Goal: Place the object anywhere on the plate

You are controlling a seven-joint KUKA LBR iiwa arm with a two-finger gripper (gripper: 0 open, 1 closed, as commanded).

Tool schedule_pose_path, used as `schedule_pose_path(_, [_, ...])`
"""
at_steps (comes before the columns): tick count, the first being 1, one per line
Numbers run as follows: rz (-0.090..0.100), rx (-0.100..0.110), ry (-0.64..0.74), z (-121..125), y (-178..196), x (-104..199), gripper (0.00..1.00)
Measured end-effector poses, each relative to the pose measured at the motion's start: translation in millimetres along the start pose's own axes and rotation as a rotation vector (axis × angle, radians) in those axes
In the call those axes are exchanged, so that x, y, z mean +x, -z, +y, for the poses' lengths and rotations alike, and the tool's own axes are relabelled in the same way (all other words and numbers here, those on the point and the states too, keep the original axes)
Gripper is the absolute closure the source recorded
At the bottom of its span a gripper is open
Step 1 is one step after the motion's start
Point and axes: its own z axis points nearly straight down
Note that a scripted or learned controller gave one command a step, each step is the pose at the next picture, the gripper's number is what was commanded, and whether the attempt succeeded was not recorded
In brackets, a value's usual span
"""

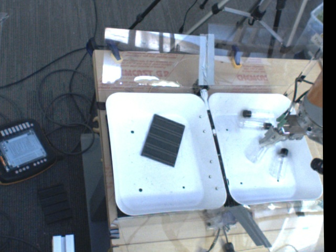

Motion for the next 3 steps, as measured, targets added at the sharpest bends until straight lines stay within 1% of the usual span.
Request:
schedule_pose_path(1, [0.0,0.0,0.0,0,0,0,0.0])
schedule_pose_path(2, [0.0,0.002,-0.045,12,9,70,0.0])
schedule_pose_path(3, [-0.004,0.0,0.052,-32,130,83,0.0])
